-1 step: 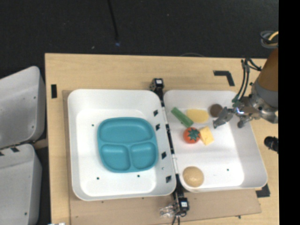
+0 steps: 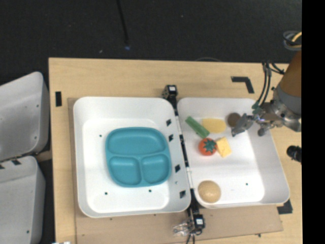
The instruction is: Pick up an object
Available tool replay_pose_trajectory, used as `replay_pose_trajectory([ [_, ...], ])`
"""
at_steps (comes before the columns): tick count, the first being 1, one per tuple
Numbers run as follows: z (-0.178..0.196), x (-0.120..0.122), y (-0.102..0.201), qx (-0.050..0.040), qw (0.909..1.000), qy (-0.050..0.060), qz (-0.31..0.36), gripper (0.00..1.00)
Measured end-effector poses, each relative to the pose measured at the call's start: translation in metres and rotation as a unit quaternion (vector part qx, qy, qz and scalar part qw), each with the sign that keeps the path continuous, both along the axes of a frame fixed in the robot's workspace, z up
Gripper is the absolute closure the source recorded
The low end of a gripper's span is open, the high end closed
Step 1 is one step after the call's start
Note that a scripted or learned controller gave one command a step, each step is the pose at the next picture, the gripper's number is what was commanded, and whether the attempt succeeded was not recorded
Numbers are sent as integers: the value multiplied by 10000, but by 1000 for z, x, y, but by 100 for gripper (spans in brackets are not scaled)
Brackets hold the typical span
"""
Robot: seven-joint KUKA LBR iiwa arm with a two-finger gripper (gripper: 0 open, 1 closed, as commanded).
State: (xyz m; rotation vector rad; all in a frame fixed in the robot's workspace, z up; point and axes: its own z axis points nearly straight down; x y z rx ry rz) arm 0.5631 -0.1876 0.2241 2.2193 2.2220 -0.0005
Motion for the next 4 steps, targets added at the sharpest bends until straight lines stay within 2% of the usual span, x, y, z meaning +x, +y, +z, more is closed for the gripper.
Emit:
replay_pose_trajectory([
  [2,-104,-17,-15,-2,10000,18,-20,0],
  [3,-124,-17,-16,-3,10000,10,-38,0],
  [4,-112,-16,-17,-5,10000,-19,-65,100],
])
